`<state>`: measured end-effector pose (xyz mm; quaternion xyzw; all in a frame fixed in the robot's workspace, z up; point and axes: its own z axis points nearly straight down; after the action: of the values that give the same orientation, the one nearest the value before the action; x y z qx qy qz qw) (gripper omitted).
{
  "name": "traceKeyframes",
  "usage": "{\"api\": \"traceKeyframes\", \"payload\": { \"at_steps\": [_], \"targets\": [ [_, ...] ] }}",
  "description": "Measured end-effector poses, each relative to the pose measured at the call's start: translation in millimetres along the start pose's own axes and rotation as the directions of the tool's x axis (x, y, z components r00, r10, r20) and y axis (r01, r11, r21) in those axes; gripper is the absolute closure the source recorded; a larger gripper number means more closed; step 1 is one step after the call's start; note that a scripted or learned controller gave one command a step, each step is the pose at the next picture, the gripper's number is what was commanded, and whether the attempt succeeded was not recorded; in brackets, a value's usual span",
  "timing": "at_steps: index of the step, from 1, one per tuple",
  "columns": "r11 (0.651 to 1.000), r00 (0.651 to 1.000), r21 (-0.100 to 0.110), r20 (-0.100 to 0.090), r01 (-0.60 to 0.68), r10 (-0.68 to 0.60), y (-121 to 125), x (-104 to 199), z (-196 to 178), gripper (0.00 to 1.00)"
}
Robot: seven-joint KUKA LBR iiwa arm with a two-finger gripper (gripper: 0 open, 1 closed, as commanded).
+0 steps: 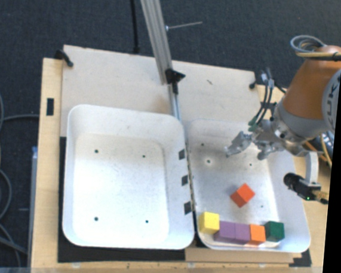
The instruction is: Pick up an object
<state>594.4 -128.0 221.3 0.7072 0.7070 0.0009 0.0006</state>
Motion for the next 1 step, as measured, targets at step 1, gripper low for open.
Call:
{"api": "traceKeyframes", "payload": {
  "at_steps": [1],
  "targets": [
    [1.0, 1.0, 0.01, 0.001, -0.003, 0.003, -27.7, -35.8, 97.6, 0.0]
  ]
}}
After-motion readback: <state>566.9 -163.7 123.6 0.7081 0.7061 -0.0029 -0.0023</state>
